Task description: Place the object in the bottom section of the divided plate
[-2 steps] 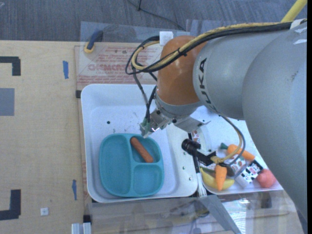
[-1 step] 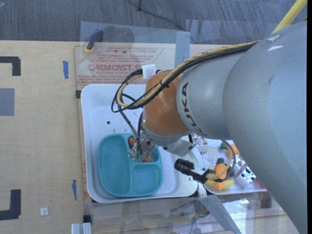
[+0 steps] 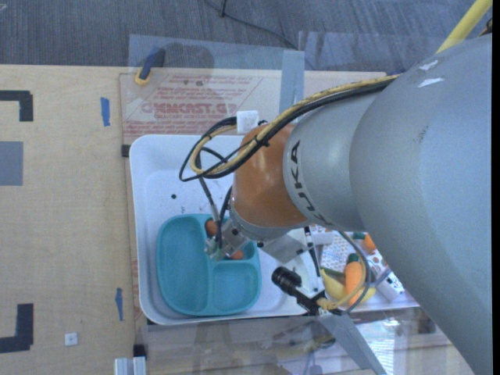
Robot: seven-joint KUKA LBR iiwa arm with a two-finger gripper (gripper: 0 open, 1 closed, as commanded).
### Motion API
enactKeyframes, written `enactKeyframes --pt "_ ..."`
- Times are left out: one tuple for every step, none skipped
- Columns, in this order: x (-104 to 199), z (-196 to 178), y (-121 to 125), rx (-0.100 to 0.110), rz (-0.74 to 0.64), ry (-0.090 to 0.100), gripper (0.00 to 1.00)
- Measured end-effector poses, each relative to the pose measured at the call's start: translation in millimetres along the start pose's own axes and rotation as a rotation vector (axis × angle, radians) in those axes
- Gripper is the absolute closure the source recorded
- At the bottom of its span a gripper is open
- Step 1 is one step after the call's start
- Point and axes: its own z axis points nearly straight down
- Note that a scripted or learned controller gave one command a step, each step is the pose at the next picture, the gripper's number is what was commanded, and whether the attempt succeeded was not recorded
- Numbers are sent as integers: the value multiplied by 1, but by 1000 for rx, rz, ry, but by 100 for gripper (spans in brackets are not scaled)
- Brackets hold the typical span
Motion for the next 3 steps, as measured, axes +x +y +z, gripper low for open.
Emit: enactKeyframes --pt "19 0 17 1 -331 -31 100" --pt "3 0 22 -14 -918 -38 100" --pt "34 -23 38 40 -678 29 100"
